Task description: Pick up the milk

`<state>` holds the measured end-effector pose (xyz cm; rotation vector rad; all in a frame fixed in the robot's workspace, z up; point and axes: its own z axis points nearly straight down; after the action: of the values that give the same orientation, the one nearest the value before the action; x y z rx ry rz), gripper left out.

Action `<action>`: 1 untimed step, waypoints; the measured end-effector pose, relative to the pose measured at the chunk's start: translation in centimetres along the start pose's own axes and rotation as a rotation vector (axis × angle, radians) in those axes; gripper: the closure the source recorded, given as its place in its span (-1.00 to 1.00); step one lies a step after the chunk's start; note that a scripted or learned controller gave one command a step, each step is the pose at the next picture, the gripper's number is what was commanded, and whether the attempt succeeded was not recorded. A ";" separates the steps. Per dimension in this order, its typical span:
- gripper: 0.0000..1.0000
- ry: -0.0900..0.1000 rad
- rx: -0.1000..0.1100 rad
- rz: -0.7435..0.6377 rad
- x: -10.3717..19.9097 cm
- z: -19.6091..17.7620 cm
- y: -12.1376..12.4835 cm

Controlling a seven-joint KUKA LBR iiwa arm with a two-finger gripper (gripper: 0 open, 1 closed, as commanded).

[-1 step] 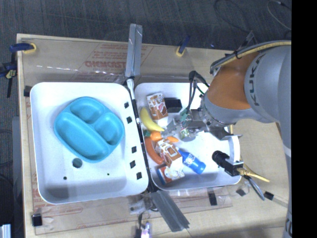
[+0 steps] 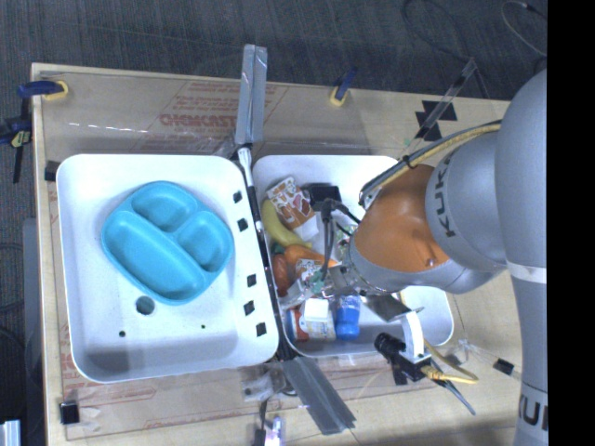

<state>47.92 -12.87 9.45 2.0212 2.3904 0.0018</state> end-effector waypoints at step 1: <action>1.00 0.001 0.000 -0.008 0.2 -0.9 0.1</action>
<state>47.98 -12.70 10.36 2.0121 2.3998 0.0026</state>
